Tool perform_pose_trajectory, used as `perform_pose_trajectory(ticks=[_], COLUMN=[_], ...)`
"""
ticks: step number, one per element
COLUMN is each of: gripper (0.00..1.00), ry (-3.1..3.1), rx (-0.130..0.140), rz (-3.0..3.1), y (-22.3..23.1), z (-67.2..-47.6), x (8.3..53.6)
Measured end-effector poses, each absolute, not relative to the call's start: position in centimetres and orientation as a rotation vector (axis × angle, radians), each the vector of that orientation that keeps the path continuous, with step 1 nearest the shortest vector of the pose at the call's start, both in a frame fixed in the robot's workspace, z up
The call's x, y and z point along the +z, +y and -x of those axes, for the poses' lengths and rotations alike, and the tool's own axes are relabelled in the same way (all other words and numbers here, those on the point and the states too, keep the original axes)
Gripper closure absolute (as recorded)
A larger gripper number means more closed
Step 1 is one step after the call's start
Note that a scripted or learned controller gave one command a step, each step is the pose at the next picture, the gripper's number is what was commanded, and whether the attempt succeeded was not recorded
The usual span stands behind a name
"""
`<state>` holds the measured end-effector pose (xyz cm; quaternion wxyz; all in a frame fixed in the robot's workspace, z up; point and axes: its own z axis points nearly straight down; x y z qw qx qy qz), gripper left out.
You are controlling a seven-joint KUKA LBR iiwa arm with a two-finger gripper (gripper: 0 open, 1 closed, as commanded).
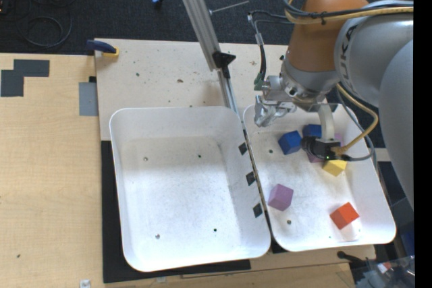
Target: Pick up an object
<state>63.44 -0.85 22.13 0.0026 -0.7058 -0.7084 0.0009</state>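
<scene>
The right bin (378,229) holds several small blocks: a blue cube (289,142), a second blue block (312,132) partly hidden behind cabling, a yellow block (334,167), a purple cube (281,197) and an orange-red cube (345,216). My gripper (265,115) hangs over the bin's far left corner, left of and slightly above the blue cube. Nothing shows between its metal fingers, and their spacing is unclear from this angle.
The left bin (128,145) lies beside the right one, with black clips (250,178) along their shared rim. A slanted aluminium bar (202,23) rises behind the bins. A blue-and-yellow clamp (102,48) sits at the bench's far left corner.
</scene>
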Motion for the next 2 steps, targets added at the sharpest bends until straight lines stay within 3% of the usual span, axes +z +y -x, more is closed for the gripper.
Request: perform_pose_trajectory(ticks=[1,2], gripper=[1.00,1.00], ry=[-2.225,-2.223], rx=[0.000,0.004], rz=[2.215,2.213], y=[4.1,9.4], z=[-64.3,-62.8], x=[22.4,22.3])
